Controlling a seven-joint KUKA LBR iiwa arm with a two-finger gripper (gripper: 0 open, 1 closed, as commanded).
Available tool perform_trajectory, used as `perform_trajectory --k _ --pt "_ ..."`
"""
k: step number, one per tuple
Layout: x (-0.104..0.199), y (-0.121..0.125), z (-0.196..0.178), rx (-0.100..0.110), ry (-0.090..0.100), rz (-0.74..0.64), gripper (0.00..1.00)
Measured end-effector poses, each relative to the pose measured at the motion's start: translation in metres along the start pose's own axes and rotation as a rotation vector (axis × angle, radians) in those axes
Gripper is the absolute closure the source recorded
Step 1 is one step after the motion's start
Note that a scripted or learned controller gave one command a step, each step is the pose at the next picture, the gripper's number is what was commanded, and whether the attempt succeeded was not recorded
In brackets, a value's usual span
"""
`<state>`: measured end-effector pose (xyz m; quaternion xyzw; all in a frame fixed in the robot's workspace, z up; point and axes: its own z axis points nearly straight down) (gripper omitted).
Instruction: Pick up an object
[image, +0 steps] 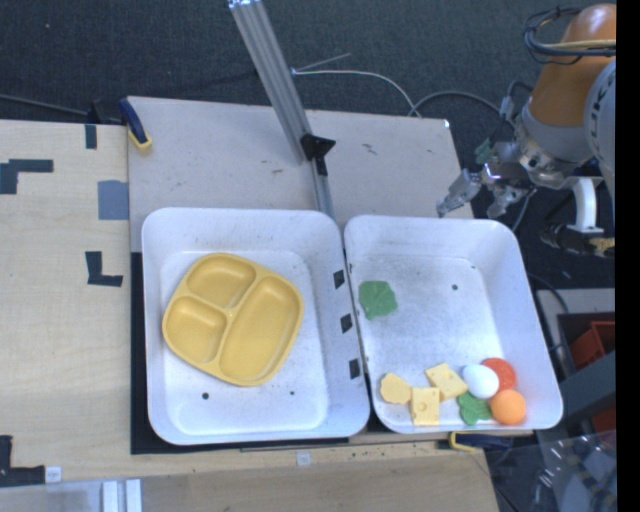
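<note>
A yellow divided plate (233, 317) lies in the left bin (160, 300), toward its left side. In the right bin (520, 280), a green piece (377, 298) sits near the left wall, well apart from a cluster in the near right corner: yellow cheese pieces (425, 393), a white egg (480, 381), a red ball (499, 371), an orange ball (509, 406) and a small green item (473, 408). The arm (570, 80) is beyond the right bin's far right corner, bent downward, its gripper (468, 192) outside the rim, holding nothing; how its jaws stand cannot be told.
</note>
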<state>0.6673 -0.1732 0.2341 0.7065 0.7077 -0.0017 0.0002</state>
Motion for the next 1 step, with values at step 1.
perform_trajectory --k 1 --pt "0.0000 0.0000 0.0000 0.000 0.000 0.000 0.00"
